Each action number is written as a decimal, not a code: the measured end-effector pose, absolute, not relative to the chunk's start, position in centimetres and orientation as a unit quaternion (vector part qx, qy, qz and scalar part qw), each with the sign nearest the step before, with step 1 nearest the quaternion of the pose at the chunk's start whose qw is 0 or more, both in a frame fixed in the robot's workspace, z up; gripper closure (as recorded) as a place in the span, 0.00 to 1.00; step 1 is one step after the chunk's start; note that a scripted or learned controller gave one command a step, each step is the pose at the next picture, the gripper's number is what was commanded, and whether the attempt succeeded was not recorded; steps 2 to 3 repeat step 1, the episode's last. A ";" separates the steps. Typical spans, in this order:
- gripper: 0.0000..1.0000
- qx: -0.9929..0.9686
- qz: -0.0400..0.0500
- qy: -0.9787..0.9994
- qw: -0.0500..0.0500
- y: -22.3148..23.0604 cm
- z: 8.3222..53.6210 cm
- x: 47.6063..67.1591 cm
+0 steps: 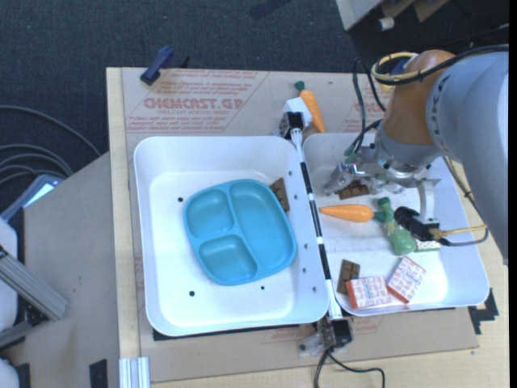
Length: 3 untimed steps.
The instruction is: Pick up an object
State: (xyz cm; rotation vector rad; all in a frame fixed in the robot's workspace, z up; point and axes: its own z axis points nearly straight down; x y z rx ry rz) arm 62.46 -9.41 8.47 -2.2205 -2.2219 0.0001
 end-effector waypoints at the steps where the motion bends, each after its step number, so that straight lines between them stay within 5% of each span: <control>1: 1.00 -0.707 -0.001 -0.707 -0.001 -9.4 9.5 62.5; 3: 1.00 -0.707 -0.001 -0.707 -0.001 -9.4 9.5 62.5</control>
